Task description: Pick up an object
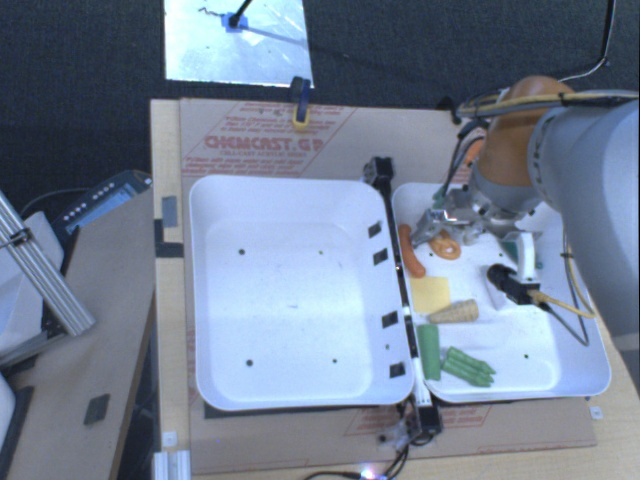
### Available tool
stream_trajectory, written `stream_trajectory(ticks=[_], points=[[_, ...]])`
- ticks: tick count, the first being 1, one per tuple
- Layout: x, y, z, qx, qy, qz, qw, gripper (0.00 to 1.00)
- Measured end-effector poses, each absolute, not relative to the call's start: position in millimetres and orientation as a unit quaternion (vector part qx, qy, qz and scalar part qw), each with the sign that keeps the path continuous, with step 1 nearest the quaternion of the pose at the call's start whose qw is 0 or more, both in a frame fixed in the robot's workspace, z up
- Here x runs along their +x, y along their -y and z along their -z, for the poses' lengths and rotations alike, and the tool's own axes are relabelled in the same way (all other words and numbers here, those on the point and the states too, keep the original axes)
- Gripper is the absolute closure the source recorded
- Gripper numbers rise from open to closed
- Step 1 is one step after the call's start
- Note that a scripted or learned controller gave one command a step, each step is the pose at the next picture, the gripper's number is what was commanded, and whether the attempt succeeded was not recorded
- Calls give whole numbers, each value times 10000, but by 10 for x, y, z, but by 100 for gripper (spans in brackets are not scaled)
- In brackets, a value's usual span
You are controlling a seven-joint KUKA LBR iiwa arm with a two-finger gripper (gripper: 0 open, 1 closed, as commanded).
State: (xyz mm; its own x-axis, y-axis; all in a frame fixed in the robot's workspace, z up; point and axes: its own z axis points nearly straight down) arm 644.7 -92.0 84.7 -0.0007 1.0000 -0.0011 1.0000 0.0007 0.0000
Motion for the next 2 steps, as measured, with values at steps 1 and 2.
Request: stream_trajectory(ticks=[1, 2], points=[[5841, 840, -1422, 7071, -7071, -3, -1, 0], [6412, 1163, -824, 7059, -7083, -10, 24, 0]])
